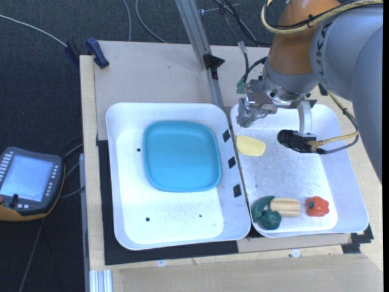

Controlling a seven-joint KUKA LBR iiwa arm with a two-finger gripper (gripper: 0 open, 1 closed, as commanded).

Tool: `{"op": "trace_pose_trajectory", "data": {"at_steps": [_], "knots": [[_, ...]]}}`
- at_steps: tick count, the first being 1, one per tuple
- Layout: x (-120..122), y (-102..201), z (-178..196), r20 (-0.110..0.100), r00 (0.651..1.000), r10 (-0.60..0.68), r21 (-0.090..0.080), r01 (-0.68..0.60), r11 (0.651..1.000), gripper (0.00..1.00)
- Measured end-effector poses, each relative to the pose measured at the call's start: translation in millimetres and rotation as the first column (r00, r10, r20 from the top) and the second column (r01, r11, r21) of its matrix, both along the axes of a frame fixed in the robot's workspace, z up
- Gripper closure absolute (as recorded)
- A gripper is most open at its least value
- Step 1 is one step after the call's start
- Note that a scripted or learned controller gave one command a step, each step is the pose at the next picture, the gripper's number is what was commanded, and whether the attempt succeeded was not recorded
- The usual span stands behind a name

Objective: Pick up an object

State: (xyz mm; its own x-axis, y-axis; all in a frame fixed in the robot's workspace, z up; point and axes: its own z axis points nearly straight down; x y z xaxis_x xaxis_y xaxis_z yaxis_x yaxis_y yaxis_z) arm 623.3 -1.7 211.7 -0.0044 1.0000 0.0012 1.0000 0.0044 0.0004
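Surface (pixel 152 66): pale board, flat and matt, carrying both bins; it lies all around the right bin.
Arm (pixel 340 35): grey smooth shell with an orange band, reaching over the right bin's far side.
Left bin (pixel 121 163): shallow white plastic, rounded corners, touching the right bin's near-left wall; a smooth blue square plate (pixel 182 156) lies in it.
Right bin (pixel 346 163): shallow white, speckled floor; the landmark here.
Jaws (pixel 248 118): hanging over the right bin's far-left corner; whether spread or pressed together, I cannot tell.
Yellow piece (pixel 250 145): the likely pick, flat, rounded, thin, on the right bin's floor just nearside of the jaws. Judged hard to grip; descend straight, straddle its narrow width.
Near-edge items: green lumpy piece (pixel 266 213), tan cylinder (pixel 285 207), red glossy pepper-like toy (pixel 316 206), along the right bin's near wall.
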Motion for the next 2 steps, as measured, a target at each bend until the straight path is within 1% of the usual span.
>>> {"op": "trace_pose_trajectory", "data": {"at_steps": [1,2], "knots": [[-8,47,13,0.001,1.0,0.0,0.0,0.0,1.0,1.0],[-17,98,11,0.0,1.0,0.0,0.0,0.0,1.0,1.0]]}}
